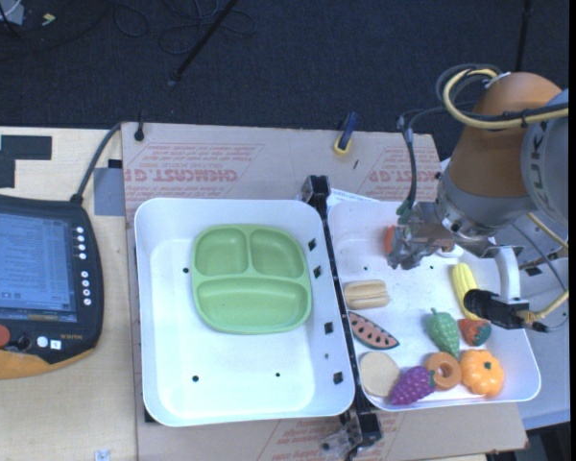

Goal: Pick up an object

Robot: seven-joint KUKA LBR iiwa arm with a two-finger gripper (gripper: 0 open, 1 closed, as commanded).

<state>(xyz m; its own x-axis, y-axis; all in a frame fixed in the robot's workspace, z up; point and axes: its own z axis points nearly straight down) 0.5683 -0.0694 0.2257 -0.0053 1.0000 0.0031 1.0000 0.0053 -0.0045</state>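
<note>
I've got the gripper (408, 246) low in the right bin (530, 384), near its back wall, well behind the bun (366, 294). Something small and reddish sits at its tip, but I cannot tell whether anything is held, nor how the tool is set. The rest of the toy food lies forward of the bun — melon slice (372, 330), grapes (411, 385), doughnut (444, 369), pumpkin (480, 371), with a banana (463, 279) off to its side. My worry: a lift from here comes up bare, or the arm sweeps the banana aside.
</note>
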